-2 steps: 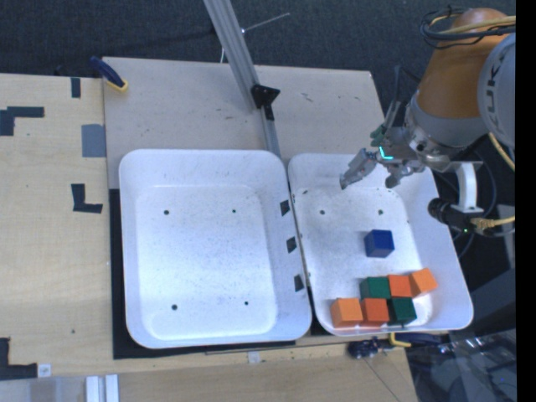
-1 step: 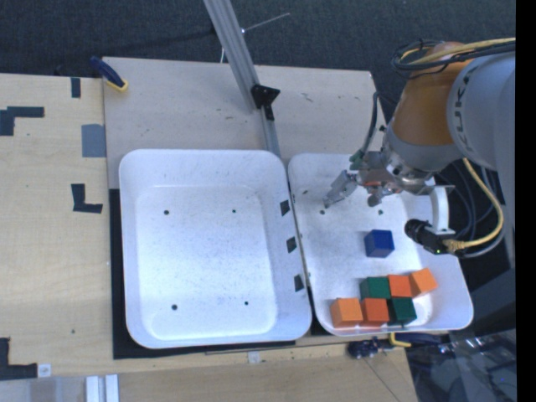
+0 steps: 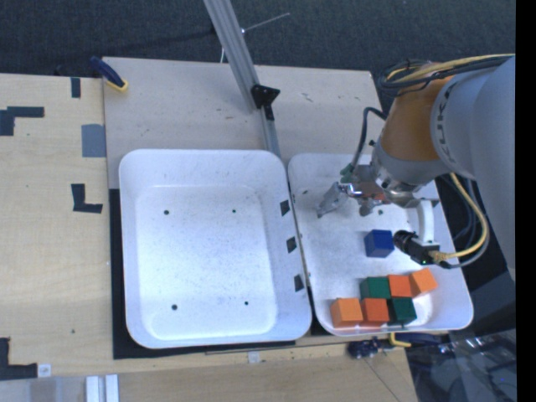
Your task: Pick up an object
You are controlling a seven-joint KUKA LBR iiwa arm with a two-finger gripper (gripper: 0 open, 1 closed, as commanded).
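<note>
Starting at the left, the counter [image 3: 50, 224] carries a few dark tape marks, and the left bin [image 3: 201, 249] sits beside them with nothing but specks on its floor. Moving right to the right bin [image 3: 335, 249], here's where the action is. The claw [image 3: 350, 201] hangs over the far half of that bin, its fingers [image 3: 328, 204] splayed apart with only white bin floor between them, so nothing is gripped. Just near-right of it lies a blue block [image 3: 379, 243], alone, clear of the others. Nearer still, along the near wall, there's a tight cluster: an orange block [image 3: 346, 311] at the left, then green blocks [image 3: 376, 288] and more orange ones packed touching each other.

My call: the arm is lining up a descent, and the grasp hasn't begun. The blue block looks like the clean target, since it has free space on its sides for the fingers. To do this well, centre the claw over it, square the fingers to two opposite faces, come straight down, and close only once both fingers flank it. The packed cluster looks riskier; fingers could wedge against neighbours.
</note>
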